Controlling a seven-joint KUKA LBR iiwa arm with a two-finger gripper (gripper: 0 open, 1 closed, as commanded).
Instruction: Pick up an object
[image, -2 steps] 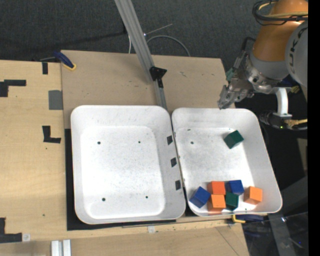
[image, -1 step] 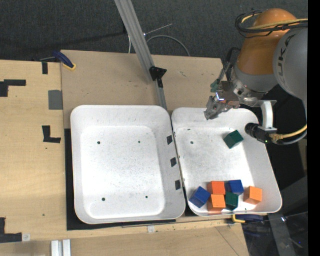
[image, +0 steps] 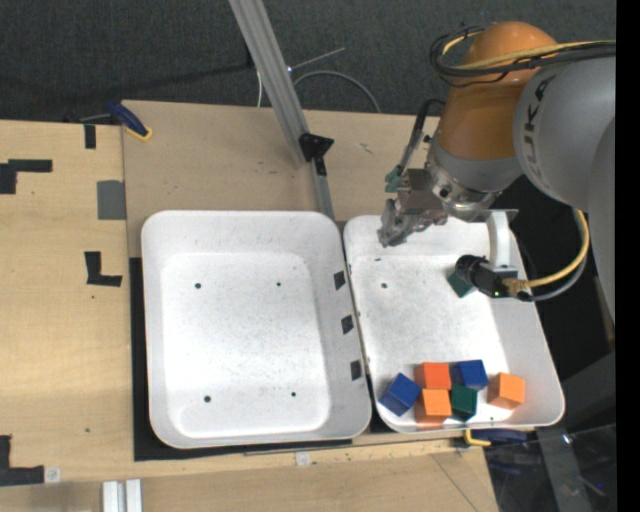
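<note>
Several small blocks lie bunched at the near end of the right bin (image: 430, 310): a blue block (image: 400, 393), an orange block (image: 434, 375), a second blue block (image: 470, 373), a dark green block (image: 463, 402), and two more orange blocks (image: 435, 404) (image: 508, 389). My gripper (image: 392, 233) hangs over the far left corner of the right bin, well away from the blocks. I see nothing held in it.
The left bin (image: 240, 320) sits beside the right one, their rims meeting down the middle. A slanted metal pole (image: 290, 100) rises behind the bins. Black tape marks (image: 95, 268) dot the bench at the left.
</note>
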